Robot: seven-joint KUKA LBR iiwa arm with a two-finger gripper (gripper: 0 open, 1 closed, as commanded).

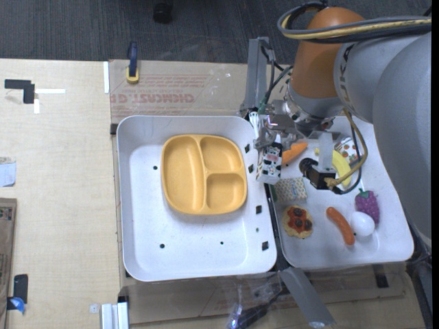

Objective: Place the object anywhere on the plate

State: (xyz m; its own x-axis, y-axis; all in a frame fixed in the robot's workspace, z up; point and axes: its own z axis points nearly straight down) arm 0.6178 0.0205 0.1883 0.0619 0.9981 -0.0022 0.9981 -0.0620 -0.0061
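Yellow plastic is catching my eye first: the plate [204, 173], a three-compartment dish, is sitting in the left bin [137, 252] with nothing on it, a little toward the bin's far side. From the overhead camera, the grey arm with its orange band [322, 50] is reaching in from the right, and the claw [269, 157] is hanging over the wall where the two bins meet, at the right bin's [391, 245] near-left corner. I cannot tell whether it is open or closed, nor whether anything is in it; cables and the white tag on it are cluttering that spot. Just beside it an orange carrot-like piece [295, 152] is lying, seemingly the nearest candidate for the object. Further along in the right bin are lying a speckled sponge-like block [291, 188], a small pizza [298, 221], a sausage [340, 225], a white egg [363, 223], purple grapes [367, 203] and a yellow banana-like piece [341, 163]. These are looking like toy food, so I am judging the carrot light, rigid and smooth, likely to slip; gripping across its thicker middle seems safest.
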